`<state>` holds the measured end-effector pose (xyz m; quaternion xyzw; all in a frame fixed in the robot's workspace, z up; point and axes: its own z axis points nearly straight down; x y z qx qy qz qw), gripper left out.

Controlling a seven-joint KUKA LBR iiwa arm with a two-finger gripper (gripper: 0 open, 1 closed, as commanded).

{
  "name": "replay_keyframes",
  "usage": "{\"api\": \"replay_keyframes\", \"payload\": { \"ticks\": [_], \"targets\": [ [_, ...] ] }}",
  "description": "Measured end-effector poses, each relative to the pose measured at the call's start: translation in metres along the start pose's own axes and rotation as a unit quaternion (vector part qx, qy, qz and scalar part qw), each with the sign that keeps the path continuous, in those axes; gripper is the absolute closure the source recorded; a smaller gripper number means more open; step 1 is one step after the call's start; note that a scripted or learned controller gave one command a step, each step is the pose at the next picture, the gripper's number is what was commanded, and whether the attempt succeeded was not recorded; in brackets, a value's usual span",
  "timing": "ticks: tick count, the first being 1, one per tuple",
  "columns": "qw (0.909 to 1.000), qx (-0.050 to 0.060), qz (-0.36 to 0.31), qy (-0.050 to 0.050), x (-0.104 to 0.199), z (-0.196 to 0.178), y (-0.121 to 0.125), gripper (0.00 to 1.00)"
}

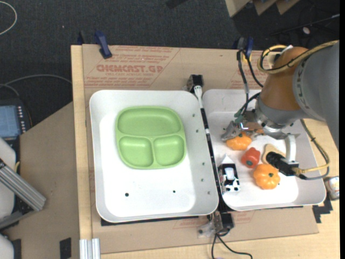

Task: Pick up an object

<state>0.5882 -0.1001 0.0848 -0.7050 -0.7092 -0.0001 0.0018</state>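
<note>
The big grey arm (pixel 318 80) comes in from the right and bends down into the right bin (pixel 269 198). Its orange band (pixel 280 88) sits just above the wrist. The pincer (pixel 239 129) points down and to the left, low over a small orange toy (pixel 239 142). It is right at the toy's top edge, but I cannot tell if it is spread or pinching.

Near it in the same bin lie a red thing (pixel 250 157), an orange pumpkin-like toy (pixel 267 177) and a black-and-white toy (pixel 230 178). The left bin (pixel 108 188) holds a green tray (pixel 151 136) with three parts. Both bins sit on the brown bench (pixel 129 63).
</note>
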Motion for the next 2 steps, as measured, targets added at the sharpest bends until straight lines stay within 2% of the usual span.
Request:
{"api": "replay_keyframes", "payload": {
  "ticks": [1,2],
  "targets": [
    [1.0000,-0.002,0.003,-0.001,-0.005,-0.011,0.001,1.00],
    [1.0000,-0.004,-0.001,0.000,0.087,-0.105,-0.037,1.00]
  ]
}}
